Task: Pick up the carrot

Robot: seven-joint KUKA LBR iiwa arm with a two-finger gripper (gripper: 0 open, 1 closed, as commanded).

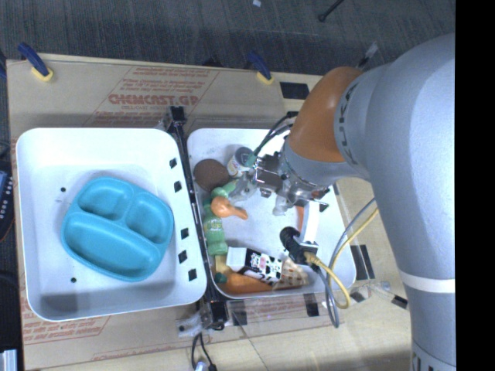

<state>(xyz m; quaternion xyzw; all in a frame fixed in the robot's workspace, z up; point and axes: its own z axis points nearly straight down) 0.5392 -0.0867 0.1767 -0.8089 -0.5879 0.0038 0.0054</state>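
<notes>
The gripper (246, 178) is positioned over the right bin (340, 242), just above a carrot (229, 208). Whether it is open or closed cannot be told

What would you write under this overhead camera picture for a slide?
Robot arm reaches its hand over a toy carrot in the right bin; a blue tray sits in the left bin.

- Two white bins (46, 207) are seen side by side
- One blue divided tray (116, 226) is counted
- Two carrots (229, 207) are counted
- One brown ball (207, 173) is seen
</notes>
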